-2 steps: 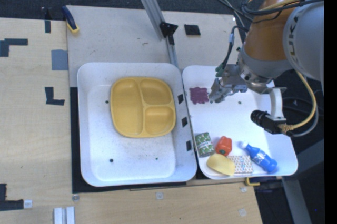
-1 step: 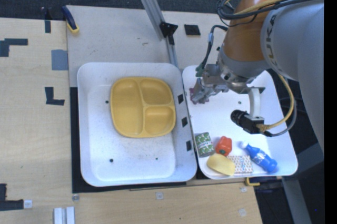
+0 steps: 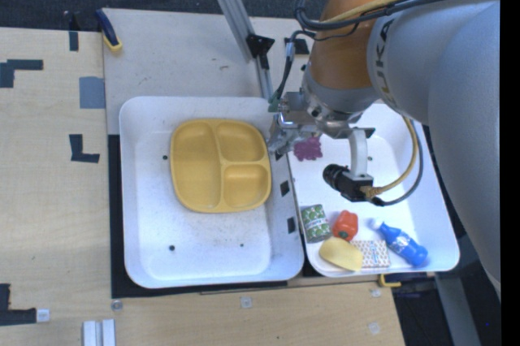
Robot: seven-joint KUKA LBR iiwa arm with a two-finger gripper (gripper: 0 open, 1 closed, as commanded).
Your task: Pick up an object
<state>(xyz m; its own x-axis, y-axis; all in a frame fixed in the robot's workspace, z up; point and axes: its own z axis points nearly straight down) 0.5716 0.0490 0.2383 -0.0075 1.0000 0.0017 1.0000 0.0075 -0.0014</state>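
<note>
My gripper (image 3: 282, 131) hangs below the orange wrist, low over the divider between the two bins. It is just right of the yellow divided plate (image 3: 221, 164) that lies in the left bin (image 3: 130, 174). A small purple object (image 3: 309, 148) lies in the right bin (image 3: 422, 206), close beside the gripper on its right. Nearer the front of that bin are a green patterned packet (image 3: 314, 220), a red-orange piece (image 3: 346, 224), a yellow lump (image 3: 341, 255), a patterned card (image 3: 374, 253) and a blue bottle (image 3: 402, 244). The view shows nothing held in the gripper.
A black connector (image 3: 345, 182) on a yellow cable hangs from the arm over the middle of the right bin. A slanted metal pole (image 3: 231, 3) rises behind the bins. The grey arm covers the right bin's far right side.
</note>
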